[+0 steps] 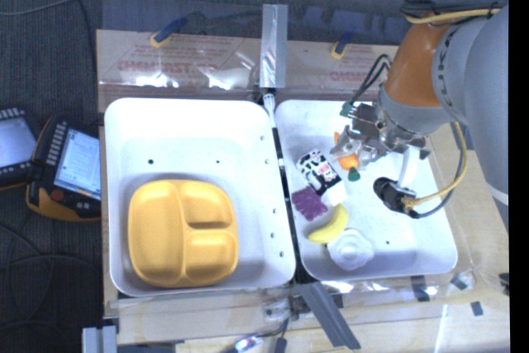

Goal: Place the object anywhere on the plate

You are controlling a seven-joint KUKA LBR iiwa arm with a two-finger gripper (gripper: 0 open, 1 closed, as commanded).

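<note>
While the wrist hides the fingers [354,151], whose state I cannot tell, an orange object [350,162] peeks beneath.

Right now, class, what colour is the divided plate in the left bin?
Yellow. The plate shows plainly in the camera view, lying in the left bin.

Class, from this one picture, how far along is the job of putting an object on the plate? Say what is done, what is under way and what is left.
Done: nothing yet; the yellow plate in the left bin carries no object. Under way: the pincer is low in the right bin, by a small orange piece, above the banana and purple item. Left: a clear grasp, the carry across, and the release onto the plate.
</note>
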